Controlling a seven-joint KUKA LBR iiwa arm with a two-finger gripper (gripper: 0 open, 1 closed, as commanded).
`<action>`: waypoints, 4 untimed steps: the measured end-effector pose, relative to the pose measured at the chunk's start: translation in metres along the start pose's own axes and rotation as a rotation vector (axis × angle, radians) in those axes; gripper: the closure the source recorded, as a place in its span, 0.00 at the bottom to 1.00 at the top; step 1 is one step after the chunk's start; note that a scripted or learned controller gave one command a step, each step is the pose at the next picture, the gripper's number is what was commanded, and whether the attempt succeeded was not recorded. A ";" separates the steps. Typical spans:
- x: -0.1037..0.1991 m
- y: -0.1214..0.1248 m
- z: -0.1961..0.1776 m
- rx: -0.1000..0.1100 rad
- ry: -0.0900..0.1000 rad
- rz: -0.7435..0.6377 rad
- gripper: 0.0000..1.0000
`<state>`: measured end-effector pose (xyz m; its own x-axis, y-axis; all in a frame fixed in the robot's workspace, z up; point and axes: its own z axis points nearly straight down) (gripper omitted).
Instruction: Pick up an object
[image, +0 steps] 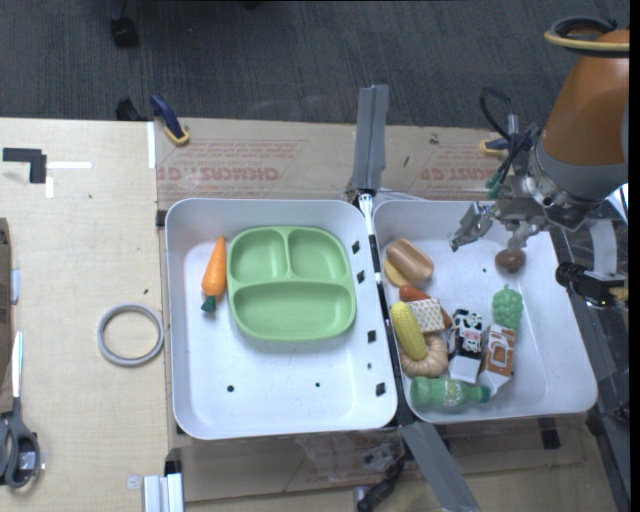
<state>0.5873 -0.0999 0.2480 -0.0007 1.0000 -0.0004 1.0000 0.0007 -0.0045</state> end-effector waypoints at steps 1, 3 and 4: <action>-0.022 0.001 0.115 -0.002 0.000 -0.260 0.00; -0.100 -0.049 0.064 -0.006 -0.002 -0.383 0.00; -0.117 -0.019 0.156 -0.007 0.005 -0.339 0.00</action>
<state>0.5677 -0.2170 0.0919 -0.3330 0.9429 0.0048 0.9429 0.3330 0.0030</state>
